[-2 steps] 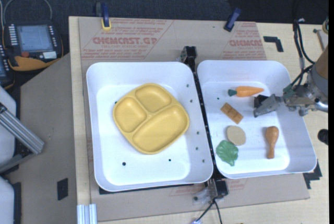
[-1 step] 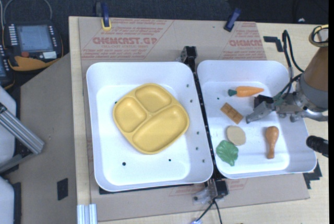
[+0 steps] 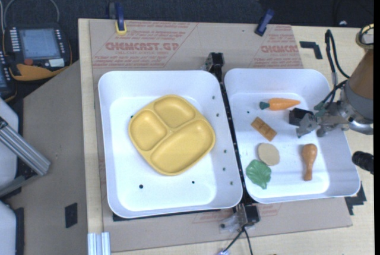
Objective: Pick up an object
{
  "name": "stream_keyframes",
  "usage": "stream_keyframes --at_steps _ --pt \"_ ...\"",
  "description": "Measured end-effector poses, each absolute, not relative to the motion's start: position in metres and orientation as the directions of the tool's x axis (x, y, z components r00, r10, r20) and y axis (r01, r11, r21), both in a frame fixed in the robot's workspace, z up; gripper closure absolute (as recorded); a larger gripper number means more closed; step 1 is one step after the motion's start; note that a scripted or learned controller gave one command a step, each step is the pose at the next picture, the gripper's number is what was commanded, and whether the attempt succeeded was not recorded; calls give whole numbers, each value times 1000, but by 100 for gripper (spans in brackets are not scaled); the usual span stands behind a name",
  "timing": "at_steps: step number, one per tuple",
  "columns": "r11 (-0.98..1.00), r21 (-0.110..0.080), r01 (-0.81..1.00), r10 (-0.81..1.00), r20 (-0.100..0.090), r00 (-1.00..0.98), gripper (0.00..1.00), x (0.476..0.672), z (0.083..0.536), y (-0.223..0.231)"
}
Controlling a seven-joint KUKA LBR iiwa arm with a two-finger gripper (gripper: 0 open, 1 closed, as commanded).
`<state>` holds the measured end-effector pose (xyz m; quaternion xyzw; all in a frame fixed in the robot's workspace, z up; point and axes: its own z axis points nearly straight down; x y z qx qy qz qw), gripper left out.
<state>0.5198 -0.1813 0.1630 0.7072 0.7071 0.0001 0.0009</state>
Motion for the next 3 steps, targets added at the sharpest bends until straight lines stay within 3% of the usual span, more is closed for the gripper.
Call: stream_keyframes --at_steps 1,2,3 --pt "1 7 1000 1000 -3 -1 100 512 221 -179" --pt "0 0 1000 1000 0 0 100 512 213 -179" --pt "5 4 1000 1000 -1 -5 100 541 225 -134"
